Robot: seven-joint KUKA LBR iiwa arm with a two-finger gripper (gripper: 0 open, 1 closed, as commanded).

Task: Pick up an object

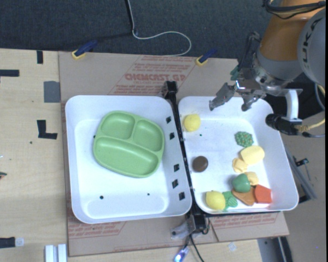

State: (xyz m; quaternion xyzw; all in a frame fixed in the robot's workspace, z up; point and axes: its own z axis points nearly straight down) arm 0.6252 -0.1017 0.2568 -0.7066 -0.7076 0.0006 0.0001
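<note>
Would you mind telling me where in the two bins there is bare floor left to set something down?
Left bin: a bare strip along the near wall below the green plate. Right bin: an open middle patch between the yellow ball, the brown disc and the green knobbly piece. Its near right corner is crowded with toy food. The gripper hangs open over its far edge.

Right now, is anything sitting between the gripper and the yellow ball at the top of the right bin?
Nothing visible does. The gripper, fingers spread open, hangs over the right bin's far edge, and the yellow ball lies apart to its left on bare white floor. The brown disc lies nearer the camera, off that line.
</note>
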